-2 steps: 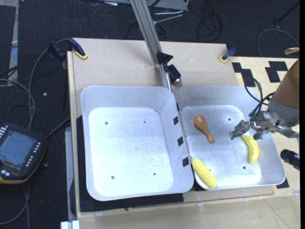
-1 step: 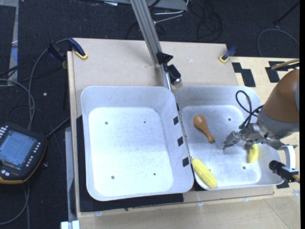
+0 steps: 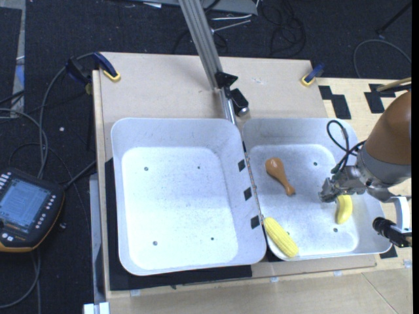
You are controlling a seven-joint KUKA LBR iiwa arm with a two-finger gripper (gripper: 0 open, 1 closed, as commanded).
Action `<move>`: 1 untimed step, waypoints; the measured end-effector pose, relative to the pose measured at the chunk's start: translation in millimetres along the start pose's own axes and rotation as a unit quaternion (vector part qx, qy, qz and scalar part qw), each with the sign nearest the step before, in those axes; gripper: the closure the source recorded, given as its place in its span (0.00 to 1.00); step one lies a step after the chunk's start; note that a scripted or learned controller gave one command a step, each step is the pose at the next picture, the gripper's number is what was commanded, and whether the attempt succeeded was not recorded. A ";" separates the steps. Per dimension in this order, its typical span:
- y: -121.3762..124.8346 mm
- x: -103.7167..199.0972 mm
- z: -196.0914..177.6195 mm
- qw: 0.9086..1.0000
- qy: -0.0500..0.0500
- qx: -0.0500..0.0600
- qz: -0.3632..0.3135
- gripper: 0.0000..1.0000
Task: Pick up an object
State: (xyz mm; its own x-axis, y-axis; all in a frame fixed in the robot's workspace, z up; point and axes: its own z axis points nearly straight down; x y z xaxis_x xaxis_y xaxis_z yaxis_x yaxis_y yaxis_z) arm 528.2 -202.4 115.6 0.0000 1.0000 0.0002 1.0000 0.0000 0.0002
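The right bin (image 3: 294,154) holds three things. A brown drumstick-shaped toy (image 3: 279,174) lies near the bin's middle left. A yellow corn cob (image 3: 281,237) rests at the bin's front left corner, against the wall. A yellow banana (image 3: 343,209) lies at the right side of the bin. My gripper (image 3: 329,192) is low in the bin, just left of and above the banana's upper end, close to it or touching it. The grey arm with its orange band reaches in from the right.
The left bin (image 3: 131,142) sits beside the right one, sharing a raised middle wall with black tabs (image 3: 247,191). A metal pole (image 3: 204,41) slants up from the bench behind the bins. A black cable (image 3: 338,136) loops over the right bin's far right corner.
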 end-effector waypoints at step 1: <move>-4.3 -3.8 -59.7 1.000 -0.001 -0.002 0.000 1.00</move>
State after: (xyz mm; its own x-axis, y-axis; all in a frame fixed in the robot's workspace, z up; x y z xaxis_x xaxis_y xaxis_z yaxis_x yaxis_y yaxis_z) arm 524.0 -206.2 175.3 -0.0002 1.0000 -0.0013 1.0000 0.0002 0.0038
